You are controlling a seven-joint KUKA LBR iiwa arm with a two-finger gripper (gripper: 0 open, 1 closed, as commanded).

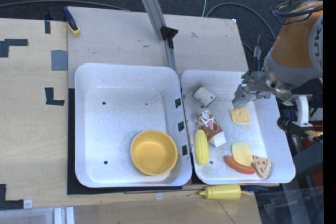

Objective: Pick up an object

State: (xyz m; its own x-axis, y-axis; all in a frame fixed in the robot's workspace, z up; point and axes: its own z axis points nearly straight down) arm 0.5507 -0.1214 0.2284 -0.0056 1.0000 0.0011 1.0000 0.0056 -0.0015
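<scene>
Overhead, two white bins are seen side by side on the bench. The left bin (89,113) contains a yellow bowl (154,152) near its front right corner. The right bin (281,162) is reached into by the arm from the right, and the gripper (244,95) is poised at the bin's upper right part, just above a yellow cheese square (240,115). Whether anything is gripped cannot be told, since the tips are too blurred and small to be read. A small white block (204,96) is found to the gripper's left. A red and white packet (209,124), a corn cob (201,146), a sausage (239,164), a yellow slice (242,153) and a waffle piece (261,166) are spread across the lower part. A mustard bottle (223,192) is laid on the bench just in front of the right bin.
</scene>
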